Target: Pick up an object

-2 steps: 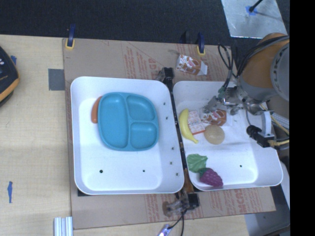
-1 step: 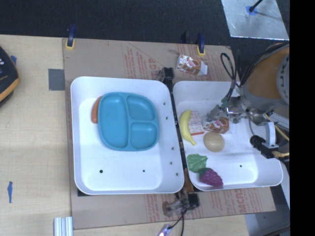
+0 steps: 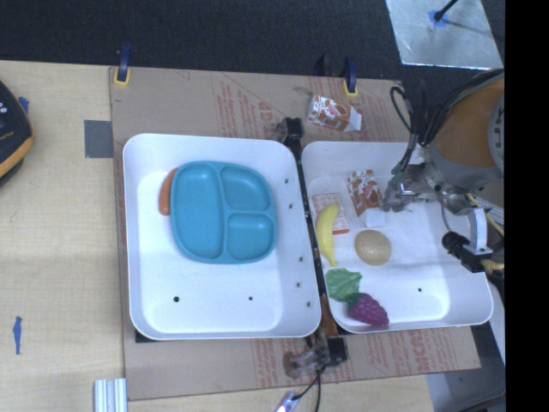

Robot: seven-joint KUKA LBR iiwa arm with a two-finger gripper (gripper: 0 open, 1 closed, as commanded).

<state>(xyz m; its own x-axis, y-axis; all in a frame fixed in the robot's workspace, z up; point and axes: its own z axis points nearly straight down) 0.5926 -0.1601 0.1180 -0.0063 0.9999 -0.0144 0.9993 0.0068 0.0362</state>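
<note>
A: Status on the pick?

B: Nothing lifted yet, as far as can be seen. The two-finger gripper is seen low over the right white bin, just beside the red-and-white snack packet. Jaw state cannot be told; nothing is seen held.

A: Candidates?

B: All in that bin: the yellow plastic banana, beige egg-shaped object, green leafy toy, purple grape bunch. Grasp and lift are judged outstanding.
</note>
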